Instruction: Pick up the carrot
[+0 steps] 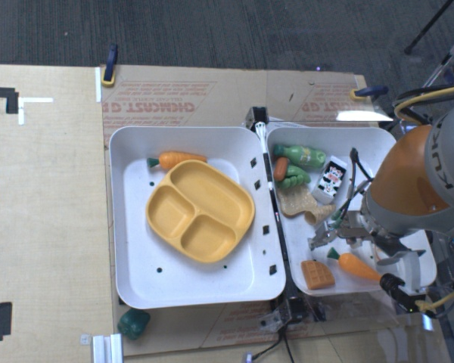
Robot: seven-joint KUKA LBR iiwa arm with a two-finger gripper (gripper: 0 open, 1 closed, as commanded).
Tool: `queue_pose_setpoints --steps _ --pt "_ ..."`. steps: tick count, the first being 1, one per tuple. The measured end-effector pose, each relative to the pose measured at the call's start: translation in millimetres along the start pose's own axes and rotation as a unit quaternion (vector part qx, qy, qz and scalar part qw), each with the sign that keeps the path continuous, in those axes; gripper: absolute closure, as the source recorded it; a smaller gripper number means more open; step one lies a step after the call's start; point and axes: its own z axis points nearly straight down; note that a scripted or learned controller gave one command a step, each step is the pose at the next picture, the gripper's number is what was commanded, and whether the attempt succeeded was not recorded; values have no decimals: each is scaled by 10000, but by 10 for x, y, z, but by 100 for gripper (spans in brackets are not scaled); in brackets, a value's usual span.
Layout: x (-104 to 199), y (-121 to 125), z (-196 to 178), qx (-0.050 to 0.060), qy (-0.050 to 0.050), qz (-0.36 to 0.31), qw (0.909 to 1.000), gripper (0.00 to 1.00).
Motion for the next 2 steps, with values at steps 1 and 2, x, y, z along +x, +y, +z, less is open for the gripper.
queue_pose_setpoints --steps 1,2 --pt "-499 -10 77 -6 -4 -791 9969 0" --pt "-681 -4 74 -6 24 -2099 9777 0"
